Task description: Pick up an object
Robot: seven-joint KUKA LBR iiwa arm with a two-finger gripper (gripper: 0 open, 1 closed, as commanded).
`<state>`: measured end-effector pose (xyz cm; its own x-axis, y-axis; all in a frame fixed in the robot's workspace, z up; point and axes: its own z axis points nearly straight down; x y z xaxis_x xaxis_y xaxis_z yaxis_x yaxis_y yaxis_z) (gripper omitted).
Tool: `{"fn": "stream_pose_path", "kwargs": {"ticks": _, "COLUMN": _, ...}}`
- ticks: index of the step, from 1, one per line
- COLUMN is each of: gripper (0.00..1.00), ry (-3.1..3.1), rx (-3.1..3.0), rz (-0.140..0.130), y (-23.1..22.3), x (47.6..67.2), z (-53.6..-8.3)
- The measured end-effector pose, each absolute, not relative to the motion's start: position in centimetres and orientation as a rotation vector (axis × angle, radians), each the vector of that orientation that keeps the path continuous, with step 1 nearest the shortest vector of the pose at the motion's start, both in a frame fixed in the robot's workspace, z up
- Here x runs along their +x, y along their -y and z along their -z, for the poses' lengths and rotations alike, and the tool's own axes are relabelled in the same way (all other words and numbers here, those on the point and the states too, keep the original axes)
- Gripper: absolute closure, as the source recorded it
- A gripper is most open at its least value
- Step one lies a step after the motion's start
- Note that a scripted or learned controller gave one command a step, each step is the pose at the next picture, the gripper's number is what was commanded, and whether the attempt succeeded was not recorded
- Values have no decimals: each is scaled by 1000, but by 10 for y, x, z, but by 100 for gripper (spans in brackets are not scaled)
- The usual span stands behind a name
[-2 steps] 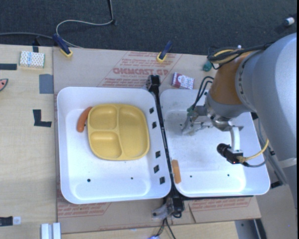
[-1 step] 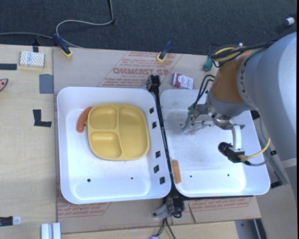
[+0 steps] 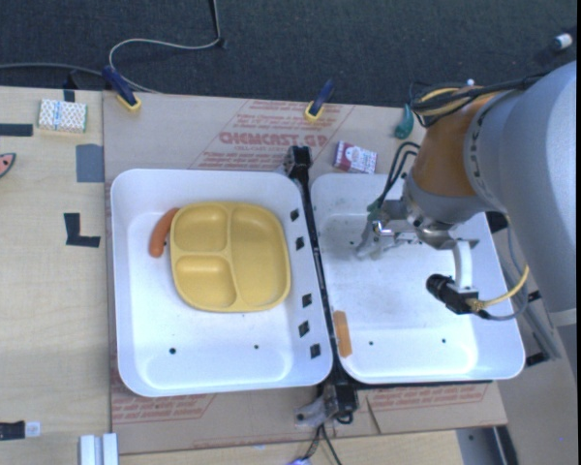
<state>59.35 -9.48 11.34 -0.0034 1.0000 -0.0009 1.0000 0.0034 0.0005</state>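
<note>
Gripper point(image 3: 376, 238): hanging over the right white bin point(image 3: 407, 361), toward its ten o'clock corner; whether it is open or closed, I cannot tell.
Nearest target: small orange carrot-shaped piece point(image 3: 342, 332) lying at seven o'clock, against the bin's left wall.
Risk: wall crowding one finger, so a grasp may slip.
Other bin: yellow divided plastic plate point(image 3: 230, 256), orange sausage-shaped toy point(image 3: 159, 233) touching its nine o'clock edge.

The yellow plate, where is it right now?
The yellow plate lies in the left bin, toward its back, with an orange sausage against its left edge.
</note>
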Motion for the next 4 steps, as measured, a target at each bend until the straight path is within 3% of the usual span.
{"fn": "stream_pose_path", "kwargs": {"ticks": 1, "gripper": 100, "ry": -2227, "rx": 2218, "rz": 1, "y": 94, "x": 593, "z": -122}}
{"fn": "stream_pose_path", "kwargs": {"ticks": 2, "gripper": 0, "ry": -2226, "rx": 2217, "rz": 2, "y": 94, "x": 593, "z": -122}}
{"fn": "stream_pose_path", "kwargs": {"ticks": 3, "gripper": 0, "ry": -2222, "rx": 2219, "rz": 2, "y": 96, "x": 613, "z": -86}}
{"fn": "stream_pose_path", "kwargs": {"ticks": 4, "gripper": 100, "ry": -2222, "rx": 2216, "rz": 2, "y": 96, "x": 613, "z": -96}}
